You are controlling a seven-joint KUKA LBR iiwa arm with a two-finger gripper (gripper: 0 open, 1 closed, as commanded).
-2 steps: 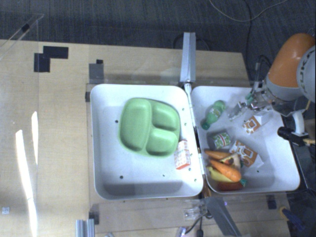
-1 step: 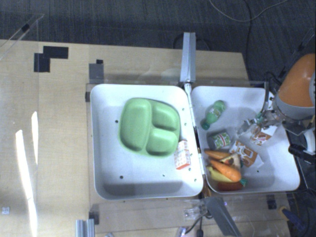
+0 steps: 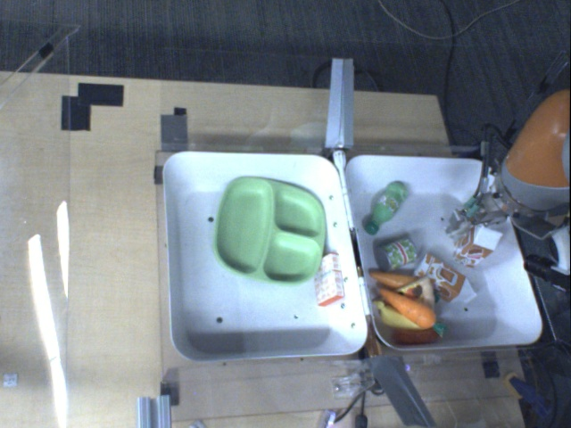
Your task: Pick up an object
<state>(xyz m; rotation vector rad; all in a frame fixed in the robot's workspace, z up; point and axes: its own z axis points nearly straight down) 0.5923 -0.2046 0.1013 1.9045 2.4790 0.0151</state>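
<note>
My gripper (image 3: 473,212) hangs low over the right side of the right bin (image 3: 500,324), under the arm's orange band (image 3: 544,145). Just below it lies a small white and orange packet (image 3: 482,241); whether they touch is unclear. Further left in this bin lie a green bottle (image 3: 385,205) and a green can (image 3: 401,252). A brown and white snack pack (image 3: 446,279) sits near the middle. At the front left of the bin are a carrot (image 3: 406,307), a banana (image 3: 388,315) and a red item (image 3: 419,335).
The left bin (image 3: 192,319) holds a green divided plate (image 3: 268,228) and a small white and red carton (image 3: 330,283) against its right wall. A metal post (image 3: 339,105) stands behind the divider between the bins. Cables lie on the dark floor beyond.
</note>
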